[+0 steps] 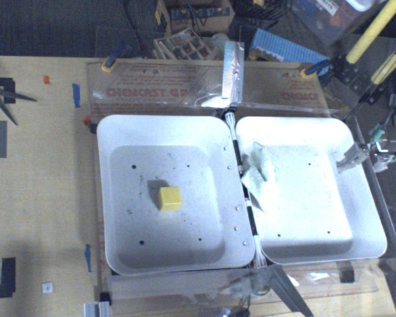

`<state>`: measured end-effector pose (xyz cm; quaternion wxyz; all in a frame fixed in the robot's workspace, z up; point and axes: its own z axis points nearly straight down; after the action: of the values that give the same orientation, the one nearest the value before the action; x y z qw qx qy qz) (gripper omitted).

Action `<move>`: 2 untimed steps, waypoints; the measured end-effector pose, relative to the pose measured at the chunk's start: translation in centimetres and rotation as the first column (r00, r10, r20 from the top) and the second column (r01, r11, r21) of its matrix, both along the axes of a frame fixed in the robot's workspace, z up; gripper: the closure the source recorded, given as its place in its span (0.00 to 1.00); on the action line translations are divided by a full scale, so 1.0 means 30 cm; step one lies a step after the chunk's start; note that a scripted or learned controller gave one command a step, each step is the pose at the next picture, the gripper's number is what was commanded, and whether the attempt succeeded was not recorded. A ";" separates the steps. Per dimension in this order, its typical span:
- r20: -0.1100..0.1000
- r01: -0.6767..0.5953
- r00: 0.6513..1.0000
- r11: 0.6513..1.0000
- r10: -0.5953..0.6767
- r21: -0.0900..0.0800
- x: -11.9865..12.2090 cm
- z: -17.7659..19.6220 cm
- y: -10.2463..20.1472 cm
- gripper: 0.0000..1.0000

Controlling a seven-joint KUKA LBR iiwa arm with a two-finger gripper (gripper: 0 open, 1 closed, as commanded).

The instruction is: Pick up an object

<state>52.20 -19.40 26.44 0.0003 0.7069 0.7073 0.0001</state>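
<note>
In the left bin [119, 144], near its middle, I see a small yellow block [169, 198] lying alone on the floor. My gripper [366, 152] sits at the right bin's [317, 236] far right rim, well apart from the block; whether it's open I cannot tell. A pale crumpled piece [259, 177] lies along that bin's left wall.

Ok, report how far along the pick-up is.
Done: nothing yet. The yellow block lies untouched on the floor of the left bin, and a pale crumpled item sits at the left side of the right bin. In hand: the gripper is at the right bin's right rim. Left: reach in, grasp and lift.
</note>
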 end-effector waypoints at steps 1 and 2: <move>0.002 0.059 0.998 0.998 -0.059 -0.001 0.134 -0.063 0.244 0.00; 0.000 0.006 1.000 1.000 -0.006 0.000 0.302 -0.265 0.471 0.00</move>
<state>61.25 -5.26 18.49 0.0004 0.7088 0.7054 0.0000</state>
